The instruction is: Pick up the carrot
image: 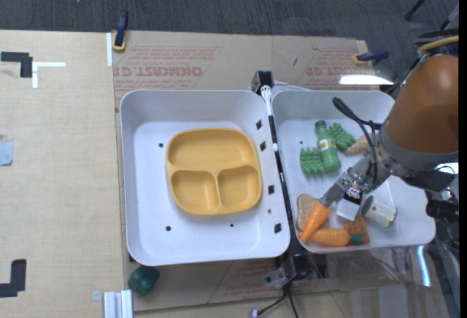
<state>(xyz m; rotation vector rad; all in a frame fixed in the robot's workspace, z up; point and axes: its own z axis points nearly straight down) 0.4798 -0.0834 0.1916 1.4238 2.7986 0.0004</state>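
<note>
Hovering low in the right bin (pixel 408 236), my gripper (pixel 337 196) sits just above the carrot (pixel 315 220); I cannot tell its jaw state. That carrot lies tilted near the bin's front-left corner, beside a second orange piece (pixel 330 238).

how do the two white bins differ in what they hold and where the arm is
The left bin holds one yellow divided plate; the right bin holds a jumble of toy foods, among them orange carrots and a green bottle. The arm with its tool reaches over the right bin, not the left bin. Both are shallow, white and side by side.
</note>
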